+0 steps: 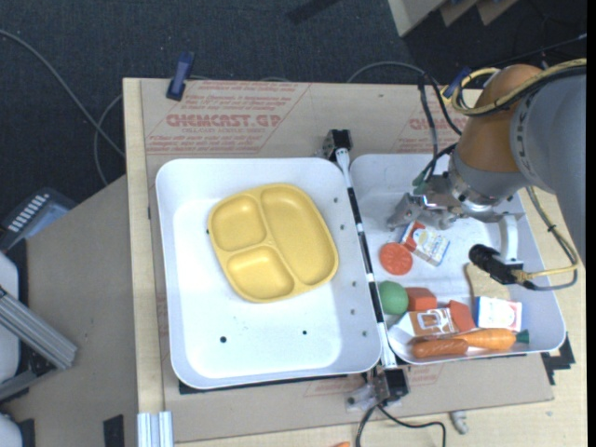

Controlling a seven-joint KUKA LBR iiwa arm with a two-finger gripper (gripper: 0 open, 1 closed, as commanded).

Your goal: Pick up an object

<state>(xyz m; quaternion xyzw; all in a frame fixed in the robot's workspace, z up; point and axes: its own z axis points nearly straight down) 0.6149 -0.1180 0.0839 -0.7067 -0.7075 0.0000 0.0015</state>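
The fingers (406,214) hang low over the right bin (549,329), under the grey wrist, but they blur into the metal around them, so I cannot tell whether they are spread or pressed together, and nothing can be seen between them. Taking the red disc (398,259) as the mark: well to its left, in the left bin (177,250), lies a yellow plate (272,241). Just below the disc sits a green ball (393,297), with an orange block (421,298) touching the ball's right. Just up and right of the disc lies a small packet (429,244), its long axis slanting down to the right. Further down and right are a carton (433,321), a carrot (464,343) lying crosswise and a white box (498,315). The packet looks the likeliest pick: it lies just below the fingers, nearly under them, so a short drop, turned to close across its narrow side, seems all that is needed.
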